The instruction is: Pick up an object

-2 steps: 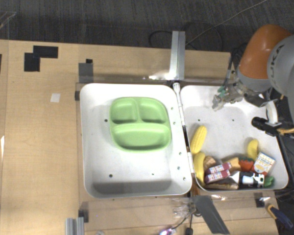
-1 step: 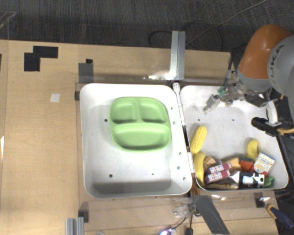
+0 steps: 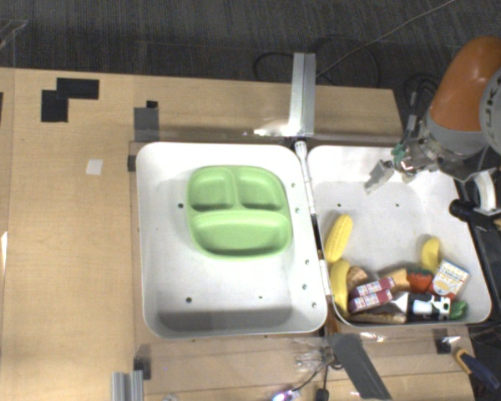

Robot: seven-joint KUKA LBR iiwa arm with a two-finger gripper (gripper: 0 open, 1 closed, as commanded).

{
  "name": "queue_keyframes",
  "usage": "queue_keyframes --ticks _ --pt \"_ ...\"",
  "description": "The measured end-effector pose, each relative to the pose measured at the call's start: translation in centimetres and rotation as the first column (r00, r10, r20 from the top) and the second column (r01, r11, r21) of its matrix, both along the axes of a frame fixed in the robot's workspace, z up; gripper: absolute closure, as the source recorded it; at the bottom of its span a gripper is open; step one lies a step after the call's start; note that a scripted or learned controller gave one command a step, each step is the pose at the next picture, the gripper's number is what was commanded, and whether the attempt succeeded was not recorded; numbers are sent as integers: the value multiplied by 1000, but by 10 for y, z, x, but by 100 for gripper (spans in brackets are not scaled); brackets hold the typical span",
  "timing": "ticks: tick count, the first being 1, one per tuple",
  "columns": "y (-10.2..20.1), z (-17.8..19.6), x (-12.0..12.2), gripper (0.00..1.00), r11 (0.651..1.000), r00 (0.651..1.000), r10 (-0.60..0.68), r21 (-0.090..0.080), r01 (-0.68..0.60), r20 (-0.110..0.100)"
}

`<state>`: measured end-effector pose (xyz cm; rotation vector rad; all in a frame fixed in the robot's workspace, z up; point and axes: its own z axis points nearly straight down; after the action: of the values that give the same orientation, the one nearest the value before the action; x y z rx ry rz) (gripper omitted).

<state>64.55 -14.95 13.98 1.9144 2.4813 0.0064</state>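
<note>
My gripper (image 3: 387,168) hangs over the back part of the right bin (image 3: 401,215), above bare white floor, with nothing seen in it. In front of it and to the left lies a yellow corn cob (image 3: 340,235). A second yellow piece (image 3: 338,281) lies below the cob by the bin's left wall. A small yellow fruit (image 3: 431,251) sits towards the right. Along the front wall is a heap of several small items: a red-labelled packet (image 3: 373,290), a red piece (image 3: 420,281), a colourful carton (image 3: 451,277) and a black-and-white bottle (image 3: 427,307).
The left bin (image 3: 163,249) holds a green divided plate (image 3: 238,209) near its back middle. A metal post (image 3: 304,90) rises behind the wall between the bins. The arm's orange band (image 3: 476,78) and grey wrist stand over the right bin's back right corner.
</note>
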Motion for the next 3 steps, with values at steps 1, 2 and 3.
queue_keyframes --ticks 1,2,3 --pt "50 -49 -23 0 983 983 184 -2 -184 5" --pt "57 -48 -66 0 996 996 93 -1 -93 10" --pt "83 47 -55 0 961 961 276 0 -276 0"
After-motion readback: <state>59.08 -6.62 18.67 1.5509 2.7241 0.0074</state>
